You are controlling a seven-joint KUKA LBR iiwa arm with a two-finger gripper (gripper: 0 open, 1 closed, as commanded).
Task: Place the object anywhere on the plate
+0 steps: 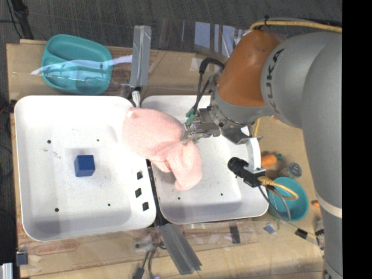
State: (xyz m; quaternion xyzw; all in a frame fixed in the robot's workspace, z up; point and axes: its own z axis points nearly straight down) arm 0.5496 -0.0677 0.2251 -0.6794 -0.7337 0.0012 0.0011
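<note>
A pink cloth (163,144) lies bunched across the wall between the two bins, with most of it in the right bin (224,199) and one end over the left bin's (35,156) right edge. My gripper (195,131) is low over the right bin, at the cloth's upper right edge and touching it. The wrist body hides the contact. A small blue cube (85,165) rests on the floor of the left bin, well left of the cloth.
A teal container with clear plastic (75,64) sits on the bench behind the left bin. A teal bowl (289,197) and small orange items (268,159) lie right of the right bin. A black cable fitting (241,170) hangs off the arm over the right bin.
</note>
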